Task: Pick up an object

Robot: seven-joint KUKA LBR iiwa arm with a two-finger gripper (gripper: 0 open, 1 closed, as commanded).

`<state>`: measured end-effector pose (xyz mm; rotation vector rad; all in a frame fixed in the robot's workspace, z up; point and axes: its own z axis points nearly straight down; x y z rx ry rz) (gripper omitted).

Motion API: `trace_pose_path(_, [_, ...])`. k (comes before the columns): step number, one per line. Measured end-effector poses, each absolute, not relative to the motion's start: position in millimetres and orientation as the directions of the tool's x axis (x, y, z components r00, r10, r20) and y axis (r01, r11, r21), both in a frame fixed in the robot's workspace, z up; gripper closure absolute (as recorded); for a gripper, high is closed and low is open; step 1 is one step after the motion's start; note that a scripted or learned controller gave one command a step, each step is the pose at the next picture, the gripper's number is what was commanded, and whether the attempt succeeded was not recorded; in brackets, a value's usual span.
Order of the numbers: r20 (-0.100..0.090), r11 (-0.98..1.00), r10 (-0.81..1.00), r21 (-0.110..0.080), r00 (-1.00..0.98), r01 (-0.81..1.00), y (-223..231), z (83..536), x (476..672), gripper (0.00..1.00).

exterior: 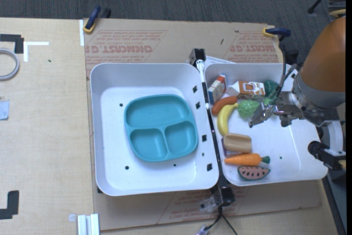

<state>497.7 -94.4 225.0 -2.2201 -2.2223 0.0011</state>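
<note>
The right bin (297, 157) holds several toy foods. A yellow banana (224, 118) lies beside a red sausage (224, 103). Near them are a small bottle (218, 86), an orange carton (252, 87) and a green leafy piece (248, 108). Toward the front lie a bread roll (237, 143), a carrot (243, 159) and a watermelon slice (253, 172). My gripper (262, 115) hangs low over the bin's middle, right beside the green leafy piece. The grey and orange arm (327, 66) reaches in from the right.
The left bin (110, 162) holds a teal divided plate (161, 127). Both bins rest on a cardboard sheet (137, 44) held by blue clamps (92, 17). A black clip (197, 55) joins the bins at the back.
</note>
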Motion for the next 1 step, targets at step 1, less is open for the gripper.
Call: trace_pose_path(1, [0.0, -0.002, 1.0, -0.002, 0.002, 1.0, -45.0, 191.8, 477.3, 0.0])
